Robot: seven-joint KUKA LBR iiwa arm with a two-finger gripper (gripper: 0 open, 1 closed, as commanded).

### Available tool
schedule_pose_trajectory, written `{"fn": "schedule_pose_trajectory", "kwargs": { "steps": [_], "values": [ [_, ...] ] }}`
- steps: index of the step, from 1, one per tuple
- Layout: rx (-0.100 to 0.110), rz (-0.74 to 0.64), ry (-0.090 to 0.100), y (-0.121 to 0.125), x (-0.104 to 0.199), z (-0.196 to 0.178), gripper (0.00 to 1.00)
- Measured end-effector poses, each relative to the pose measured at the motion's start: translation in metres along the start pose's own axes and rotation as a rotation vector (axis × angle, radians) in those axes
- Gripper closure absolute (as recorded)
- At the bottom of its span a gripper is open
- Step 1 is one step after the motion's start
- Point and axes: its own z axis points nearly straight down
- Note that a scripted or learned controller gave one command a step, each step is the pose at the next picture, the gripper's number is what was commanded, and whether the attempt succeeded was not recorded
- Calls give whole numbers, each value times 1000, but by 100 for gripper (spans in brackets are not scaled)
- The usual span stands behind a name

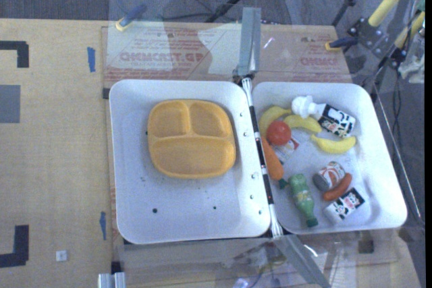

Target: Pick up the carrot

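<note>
Lying along the inner wall of the right-hand shallow white bin, the small orange toy carrot sits on the side of that bin farthest from where the arm reaches in, its green tip pointing toward the bench's near edge. We judge it untouched: it rests flat on the bin floor, and nothing is lifting it. We cannot tell the state of the gripper, whether open, closed or gripping anything.

Moving outward, a round red toy tomato touches the carrot's upper end, and a green plastic bottle lies just beside its green tip. A pair of yellow toy bananas curves nearer the arm's side, with a small white bottle and a black-and-white carton beyond them. A small tin can, a red-orange toy sausage and a second black-and-white carton lie closer to the arm's side.

Across the divider, the left-hand white bin holds a yellow divided plastic plate.

As we read it, the whole task remains: approach, descent over the carrot, grasp and lift. The wall and the tomato crowd the grasp.
</note>
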Motion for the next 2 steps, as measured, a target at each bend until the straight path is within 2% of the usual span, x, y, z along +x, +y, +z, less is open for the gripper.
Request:
{"fn": "schedule_pose_trajectory", "kwargs": {
  "steps": [1, 2],
  "values": [
    [-4, -4, -1, 0, 2, -11, 100],
    [0, 63, 0, -24, -27, -46, 100]
  ]
}}
